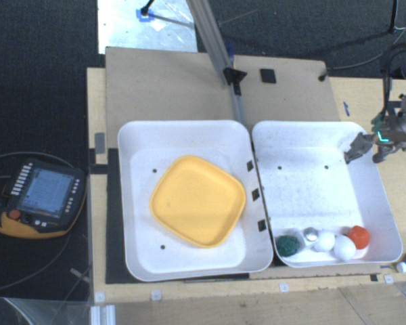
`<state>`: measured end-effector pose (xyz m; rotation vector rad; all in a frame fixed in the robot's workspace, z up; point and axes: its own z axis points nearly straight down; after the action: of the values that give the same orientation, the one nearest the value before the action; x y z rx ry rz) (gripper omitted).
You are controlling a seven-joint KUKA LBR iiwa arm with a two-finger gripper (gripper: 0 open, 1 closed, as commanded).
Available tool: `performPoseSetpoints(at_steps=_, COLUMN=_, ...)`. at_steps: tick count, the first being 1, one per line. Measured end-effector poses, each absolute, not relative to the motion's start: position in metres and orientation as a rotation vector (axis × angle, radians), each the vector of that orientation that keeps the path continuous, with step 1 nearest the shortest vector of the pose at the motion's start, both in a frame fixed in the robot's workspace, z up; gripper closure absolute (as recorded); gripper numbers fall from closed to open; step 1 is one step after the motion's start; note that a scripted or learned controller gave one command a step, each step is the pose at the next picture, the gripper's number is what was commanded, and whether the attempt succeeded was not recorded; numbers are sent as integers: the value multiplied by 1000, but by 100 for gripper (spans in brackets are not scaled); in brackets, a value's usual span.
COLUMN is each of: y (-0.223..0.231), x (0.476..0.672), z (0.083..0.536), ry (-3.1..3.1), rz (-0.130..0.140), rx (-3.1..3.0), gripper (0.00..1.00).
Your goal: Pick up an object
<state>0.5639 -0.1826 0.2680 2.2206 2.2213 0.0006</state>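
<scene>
Hovering end effector (367, 151), fingers spread | red ball (358, 235) (round, glossy) | right bin (304, 175)

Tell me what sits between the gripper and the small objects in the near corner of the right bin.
Nothing visible does. The gripper hangs over the right bin's far right edge, its fingers apart, and bare bin floor lies between it and the orange ball, white balls and green object.

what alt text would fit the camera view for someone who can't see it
The gripper hangs open over the right bin's far right edge, holding nothing. A green object, a small silver ball, two white balls and an orange-red ball cluster along its near wall; the left bin holds a yellow plate.
</scene>
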Motion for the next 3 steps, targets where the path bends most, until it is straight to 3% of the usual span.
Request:
performPoseSetpoints(at_steps=1, y=-183, x=564, z=268, ry=2221, rz=1, rx=2220, gripper=0)
performPoseSetpoints(at_steps=3, y=-189, x=557, z=146, ry=2223, rz=-4, rx=2225, gripper=0)
